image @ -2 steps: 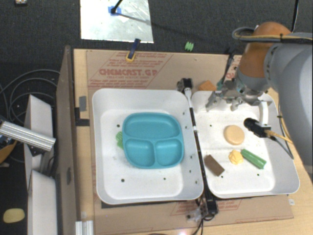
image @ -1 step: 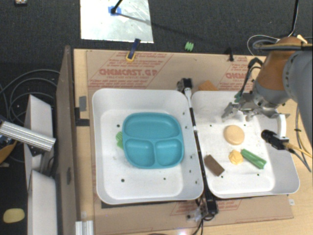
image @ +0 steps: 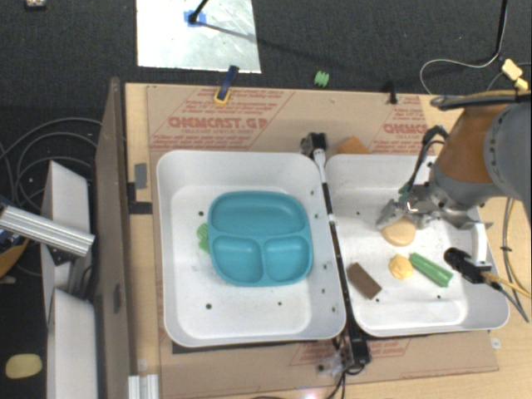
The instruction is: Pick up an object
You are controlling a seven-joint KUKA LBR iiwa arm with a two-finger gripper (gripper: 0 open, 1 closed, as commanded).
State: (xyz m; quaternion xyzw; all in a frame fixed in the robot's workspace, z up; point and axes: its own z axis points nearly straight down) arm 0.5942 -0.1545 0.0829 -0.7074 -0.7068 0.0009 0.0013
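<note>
Target candidate: beige lump [image: 400,235], rounded, lying in the right bin [image: 485,309], roughly mid-bin and toward its far half. My gripper [image: 406,212] sits directly at the lump's far edge, so close that it meets the lump in the view; I cannot tell whether there is contact. I also cannot tell whether the gripper is released or clenched, since the wrist hardware covers the tip. Nothing is visibly grasped.

Near side of the lump: a small yellow piece [image: 401,267], apart from the lump. A green cylinder [image: 431,270] lies just beside the yellow piece on its right, slanted toward the bin's near right corner. A brown block [image: 363,280] lies to the left of the yellow piece, near the dividing wall between bins, tilted.

My arm [image: 490,152] comes in over the right bin's far right corner.

Left bin [image: 187,306]: a teal divided plate [image: 260,238] lies flat near its centre. A green item [image: 202,237] shows at the plate's left edge, partly hidden by the plate.

Both bins rest on a cardboard sheet [image: 249,119]. An orange piece [image: 353,145] lies on it just behind the right bin.
</note>
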